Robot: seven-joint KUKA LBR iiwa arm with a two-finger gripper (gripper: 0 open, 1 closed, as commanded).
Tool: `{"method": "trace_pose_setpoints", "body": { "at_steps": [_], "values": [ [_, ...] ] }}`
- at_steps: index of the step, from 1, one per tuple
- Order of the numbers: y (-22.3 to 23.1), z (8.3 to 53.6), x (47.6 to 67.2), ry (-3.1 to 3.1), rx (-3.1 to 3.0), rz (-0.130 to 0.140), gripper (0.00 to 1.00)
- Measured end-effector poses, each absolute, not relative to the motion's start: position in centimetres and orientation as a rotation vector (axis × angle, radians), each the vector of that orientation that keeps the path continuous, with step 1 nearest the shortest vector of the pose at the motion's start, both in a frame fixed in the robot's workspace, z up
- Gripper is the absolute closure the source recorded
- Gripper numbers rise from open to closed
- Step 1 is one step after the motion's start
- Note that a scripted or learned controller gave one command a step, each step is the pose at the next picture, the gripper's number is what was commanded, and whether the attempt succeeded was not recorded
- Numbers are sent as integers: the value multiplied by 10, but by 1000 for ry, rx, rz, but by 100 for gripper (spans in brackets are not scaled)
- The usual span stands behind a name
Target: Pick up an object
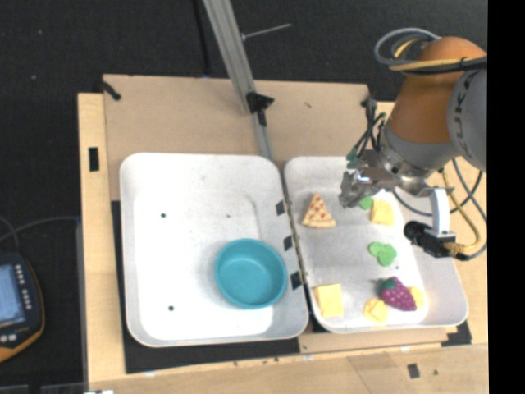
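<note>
The gripper [354, 189] hangs low over the far part of the right bin [328, 171], just beside a yellow cheese-like block [382, 213] and a small green piece [366, 203]; whether its dark fingers are apart or together I cannot tell. Also in this bin lie a triangular pizza slice [317, 213], a lumpy green shape [382, 253], knobbly purple grapes [397, 293] and a yellow square block [330, 300] (all toy-like). A smooth round teal bowl [249, 272] sits in the left bin [164, 187].
</note>
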State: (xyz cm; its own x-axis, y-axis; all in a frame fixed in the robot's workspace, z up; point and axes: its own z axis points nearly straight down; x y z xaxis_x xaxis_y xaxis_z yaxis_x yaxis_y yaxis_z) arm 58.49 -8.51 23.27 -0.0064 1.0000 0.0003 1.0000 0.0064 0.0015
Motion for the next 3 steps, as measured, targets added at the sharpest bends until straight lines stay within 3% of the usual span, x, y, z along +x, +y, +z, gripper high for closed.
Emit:
{"method": "trace_pose_setpoints", "body": {
  "at_steps": [3],
  "values": [
    [73, 246, 547, 2231, 2211, 6, 100]
  ]
}}
